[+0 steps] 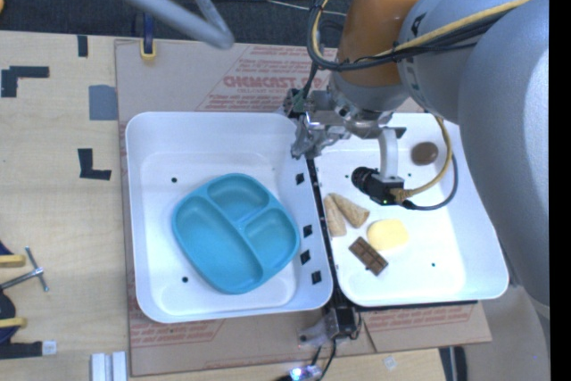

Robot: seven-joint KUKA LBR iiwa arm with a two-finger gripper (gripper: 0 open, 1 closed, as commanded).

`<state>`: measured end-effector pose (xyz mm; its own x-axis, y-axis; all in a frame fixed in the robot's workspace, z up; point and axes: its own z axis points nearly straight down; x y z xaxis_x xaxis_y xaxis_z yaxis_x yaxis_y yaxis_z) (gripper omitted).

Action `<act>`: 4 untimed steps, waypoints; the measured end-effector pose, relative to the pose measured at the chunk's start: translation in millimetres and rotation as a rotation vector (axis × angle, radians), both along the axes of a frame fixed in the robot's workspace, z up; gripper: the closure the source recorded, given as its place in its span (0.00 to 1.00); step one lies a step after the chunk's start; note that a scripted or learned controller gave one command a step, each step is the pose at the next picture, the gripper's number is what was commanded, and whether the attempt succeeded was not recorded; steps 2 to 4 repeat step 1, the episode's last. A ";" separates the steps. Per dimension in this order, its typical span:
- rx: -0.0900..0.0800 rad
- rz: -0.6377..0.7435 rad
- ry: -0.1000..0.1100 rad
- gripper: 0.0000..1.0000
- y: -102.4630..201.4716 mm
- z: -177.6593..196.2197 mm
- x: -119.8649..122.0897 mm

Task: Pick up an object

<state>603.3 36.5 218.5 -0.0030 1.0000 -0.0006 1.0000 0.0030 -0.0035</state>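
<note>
Cardboard (pixel 250 85) with red print lies on the pale wooden desk (pixel 53 192) under two shallow white bins that sit side by side with their inner walls touching. In the left bin (pixel 143 147) a blue divided plate (pixel 236 232) lies flat and turned at a slant, filling much of the floor. The right bin (pixel 464 272) holds four small things. A pair of tan wedges (pixel 343 212) lies close to the shared wall, just beside each other. A pale yellow round piece (pixel 387 236) sits near them toward the right, and a dark brown block (pixel 367 255) lies tilted just in front of it, close enough that I cannot tell whether they touch. A brown round disc (pixel 425 153) rests well apart from these, toward the far side of the bin. The grey arm (pixel 500 103) with its orange band comes in from the right and covers the bin's far right corner. The gripper (pixel 305 138) hangs over the far end of the shared wall, where the two bins meet, apart from the wedges and the rest of the small things. Its fingers are lost among metal parts and cables, so whether they stand apart or together cannot be told. Small black squares (pixel 306 232) dot the shared wall along its length.
</note>
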 end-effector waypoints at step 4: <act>0.001 0.002 0.000 1.00 49.1 3.1 -20.9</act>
